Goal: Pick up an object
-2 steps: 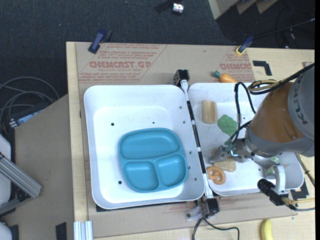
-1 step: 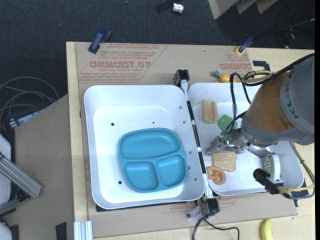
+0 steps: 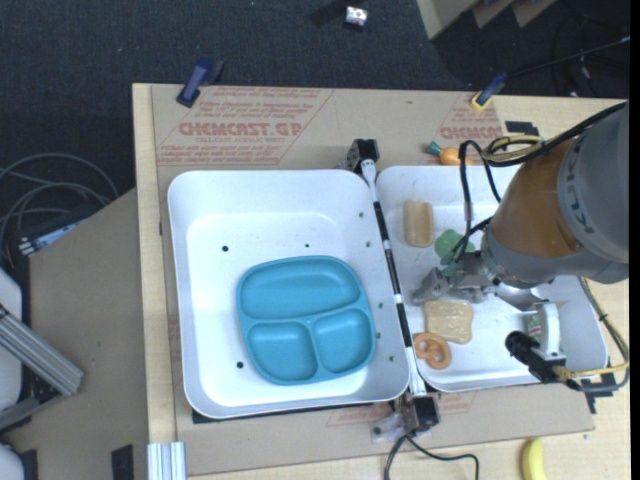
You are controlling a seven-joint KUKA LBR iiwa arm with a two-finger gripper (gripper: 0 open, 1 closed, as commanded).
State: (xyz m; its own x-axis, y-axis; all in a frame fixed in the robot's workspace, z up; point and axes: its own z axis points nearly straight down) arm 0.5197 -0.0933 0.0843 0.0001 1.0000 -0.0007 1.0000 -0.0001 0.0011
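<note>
**A:** Lay in the right bin point(image 3: 490, 365), all four: tan roll point(image 3: 418, 223) at the far end, green piece point(image 3: 449, 243) just beside it, bread slice point(image 3: 448, 320) nearer, pretzel point(image 3: 433, 350) touching the slice or nearly so.

**B:** Judged as light toy food — probably stiff, somewhat slick. Best pinched across the roll's narrow width; harder with the flat slice.

**A:** And the claw point(image 3: 452, 280)?

**B:** Hung low between green piece and slice. Released or clenched — could not tell.

**A:** Anything hidden?

**B:** Green piece partly behind the arm; likewise much of the bin's right side.
</note>
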